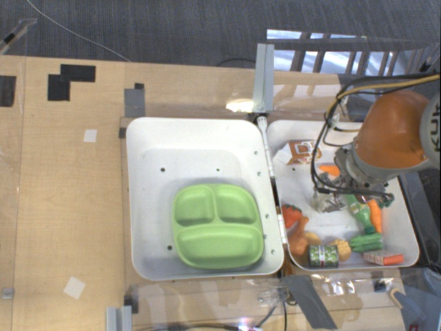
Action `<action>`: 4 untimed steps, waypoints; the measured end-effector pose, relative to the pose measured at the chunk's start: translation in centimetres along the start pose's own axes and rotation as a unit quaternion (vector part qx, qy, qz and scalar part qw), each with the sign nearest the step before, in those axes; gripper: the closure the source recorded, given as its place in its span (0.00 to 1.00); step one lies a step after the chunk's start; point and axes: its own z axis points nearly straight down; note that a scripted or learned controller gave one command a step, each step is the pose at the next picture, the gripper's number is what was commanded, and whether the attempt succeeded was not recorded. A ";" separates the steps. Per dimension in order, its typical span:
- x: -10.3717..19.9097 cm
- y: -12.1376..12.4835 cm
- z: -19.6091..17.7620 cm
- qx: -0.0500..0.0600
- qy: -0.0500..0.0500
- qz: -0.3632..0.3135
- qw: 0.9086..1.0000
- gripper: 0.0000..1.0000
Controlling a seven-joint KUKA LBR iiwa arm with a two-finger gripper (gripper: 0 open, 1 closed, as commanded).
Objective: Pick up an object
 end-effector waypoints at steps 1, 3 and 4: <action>-4.0 -5.8 0.3 -0.001 0.002 0.059 0.998 0.00; -4.8 -2.9 0.3 -0.001 0.001 0.076 0.997 0.00; -2.0 -2.7 0.1 -0.001 0.001 -0.032 0.999 0.00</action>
